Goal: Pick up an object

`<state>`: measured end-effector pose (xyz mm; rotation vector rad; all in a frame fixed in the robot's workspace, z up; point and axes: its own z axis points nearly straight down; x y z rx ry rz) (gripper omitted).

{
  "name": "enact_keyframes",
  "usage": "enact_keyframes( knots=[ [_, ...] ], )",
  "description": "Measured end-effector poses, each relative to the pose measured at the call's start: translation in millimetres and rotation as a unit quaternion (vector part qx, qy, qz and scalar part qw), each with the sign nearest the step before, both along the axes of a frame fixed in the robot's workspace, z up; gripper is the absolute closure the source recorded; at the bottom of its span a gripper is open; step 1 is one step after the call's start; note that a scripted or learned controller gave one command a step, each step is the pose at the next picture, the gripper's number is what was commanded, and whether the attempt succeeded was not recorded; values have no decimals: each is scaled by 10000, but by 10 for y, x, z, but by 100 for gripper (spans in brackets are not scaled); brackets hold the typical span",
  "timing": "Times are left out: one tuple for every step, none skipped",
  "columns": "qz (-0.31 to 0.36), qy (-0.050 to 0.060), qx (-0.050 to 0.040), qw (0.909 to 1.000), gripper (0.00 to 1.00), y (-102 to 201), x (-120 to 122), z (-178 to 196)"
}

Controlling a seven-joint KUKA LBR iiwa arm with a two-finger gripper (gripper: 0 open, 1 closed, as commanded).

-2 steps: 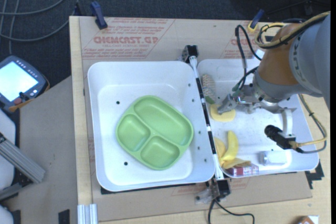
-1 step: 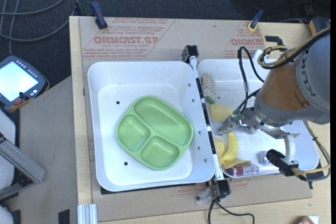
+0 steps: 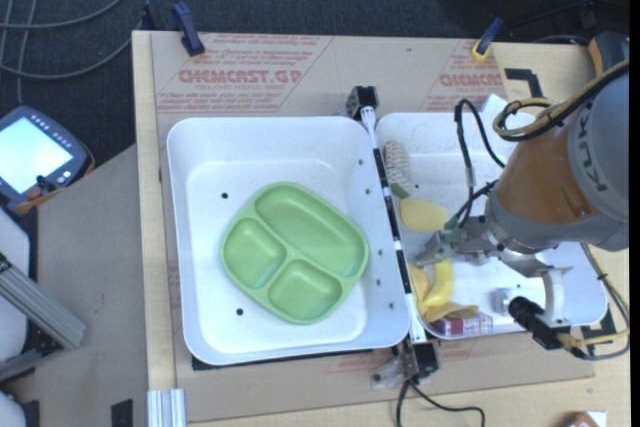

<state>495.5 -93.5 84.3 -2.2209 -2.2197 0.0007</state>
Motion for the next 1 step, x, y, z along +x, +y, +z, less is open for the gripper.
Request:
enact_keyframes(
  knots=[
    [-4, -9, -4, 10000, 0, 8, -163, 3]
  ],
)
